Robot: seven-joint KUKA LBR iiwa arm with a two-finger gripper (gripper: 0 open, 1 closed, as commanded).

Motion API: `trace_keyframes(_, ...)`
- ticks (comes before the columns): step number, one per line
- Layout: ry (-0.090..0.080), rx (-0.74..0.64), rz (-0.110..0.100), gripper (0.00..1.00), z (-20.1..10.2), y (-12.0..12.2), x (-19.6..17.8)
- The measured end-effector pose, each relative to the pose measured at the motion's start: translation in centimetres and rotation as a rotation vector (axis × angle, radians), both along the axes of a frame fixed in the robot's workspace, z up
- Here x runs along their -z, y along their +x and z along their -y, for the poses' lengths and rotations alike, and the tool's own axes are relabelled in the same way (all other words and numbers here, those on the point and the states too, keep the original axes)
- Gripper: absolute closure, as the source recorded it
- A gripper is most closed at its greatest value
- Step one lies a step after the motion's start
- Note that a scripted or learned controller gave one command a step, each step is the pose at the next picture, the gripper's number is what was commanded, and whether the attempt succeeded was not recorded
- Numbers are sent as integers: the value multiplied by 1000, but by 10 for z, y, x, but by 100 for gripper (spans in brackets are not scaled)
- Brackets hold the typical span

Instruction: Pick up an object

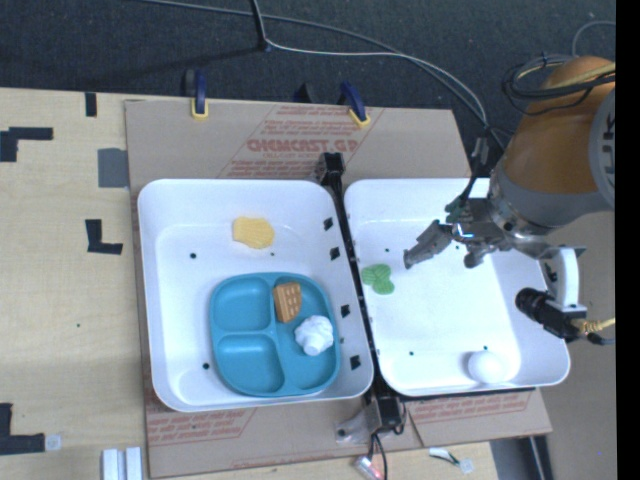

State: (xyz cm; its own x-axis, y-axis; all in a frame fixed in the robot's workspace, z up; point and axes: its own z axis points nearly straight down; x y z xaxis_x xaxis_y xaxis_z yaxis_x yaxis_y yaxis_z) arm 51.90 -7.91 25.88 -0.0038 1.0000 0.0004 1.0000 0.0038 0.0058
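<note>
Two white bins side by side on a cardboard sheet (300, 143) over the tabletop (60, 298). Left bin (160, 208) with a blue divided tray (240, 353) inside, carrying a small waffle-looking brown piece (287, 300) in the upper right compartment and a white crumpled lump (315, 335) just below it, roughly on the divider toward the lower right compartment. Yellow blob (253, 232) lying loose on the bin floor, above the tray and apart from it.

Right bin (430, 193) with a little green thing (378, 278) near its left wall, plus a white ball (489, 366) down by the lower right corner. Well apart, those two.

Grey arm with the orange band (560, 88) reaching in from the right, tool (445, 248) hanging over the middle of the right bin. Fingers (422, 250) spread wide, nothing between them. Left fingertip near the green thing, up and to its right, but not touching as far as visible. Hard to judge height above the bin floor from this angle.

Black cables (300, 28) looping across the dark floor up top, yellow and blue clamps (200, 98) pinning the cardboard's far edge.
</note>
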Motion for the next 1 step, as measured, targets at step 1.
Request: trace_keyframes(1, -1, -78, -8, 0, -5, -4, 30)
